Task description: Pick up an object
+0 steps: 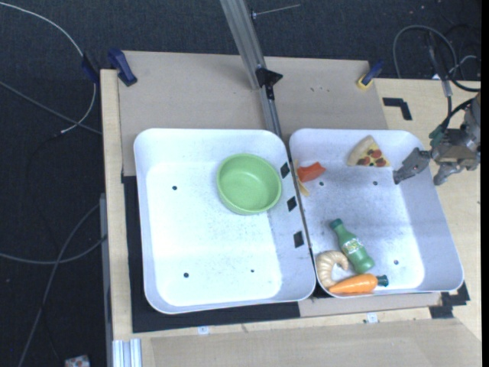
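I had the gripper (426, 169) at the right rim of the right bin (428, 228), fingers spread apart and nothing between them. No object picked yet, so by my read the step in hand was the approach, still early in the task.

Candidates all sat in the right bin. The pizza slice (369, 154) lay in the far corner, nearest the gripper, just left of it. An orange block (310, 171) was by the left wall. Along the near edge the green bottle (352, 246), a croissant (332, 264) and a carrot (356, 284) were bunched up, touching or nearly so. The green bowl (248, 183) sat alone in the left bin (164, 228), well away from the arm.

To do this well I judged the pizza slice the best target: closest, and clear of the other items. It looked flat, so I would have needed to come down low with the fingers straddling its narrow width, and keep off the bin wall just beside it. The clustered trio looked riskier: closing on the bottle could shove the croissant or catch two things. The bottle also lay tilted on its side and would likely roll. The bowl would need a rim pinch, harder.
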